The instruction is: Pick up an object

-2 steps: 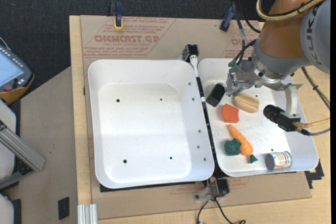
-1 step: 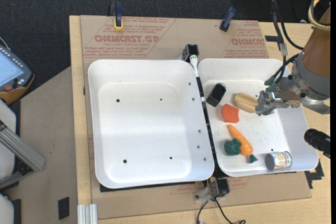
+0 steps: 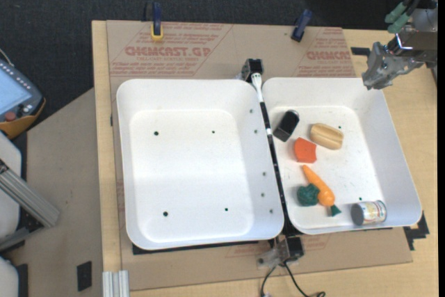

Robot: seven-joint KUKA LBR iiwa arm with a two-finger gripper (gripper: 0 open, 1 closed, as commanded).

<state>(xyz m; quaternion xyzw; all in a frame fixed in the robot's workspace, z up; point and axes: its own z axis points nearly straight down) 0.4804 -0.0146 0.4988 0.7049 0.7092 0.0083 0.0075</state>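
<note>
Surface (image 3: 208, 38): we note brown board carrying two white bins.
Left bin (image 3: 132, 170): we list nothing in it to grasp.
Right bin (image 3: 389, 149): it holds all candidates, so we work here.
Claw (image 3: 379, 76): it hangs over the far right corner of the right bin, nothing between its tips; spread or pressed together, we cannot tell.
Bread roll (image 3: 327, 136): far, standing free; we judge it the easiest pick.
Carrot (image 3: 318, 186): near centre, touching the green piece (image 3: 306, 195); we would avoid it.
Black block (image 3: 286, 125): close against the left wall, awkward.
Orange-red block (image 3: 305, 150): central, flat.
Can (image 3: 368, 212): at the near rim, likely to roll.
</note>
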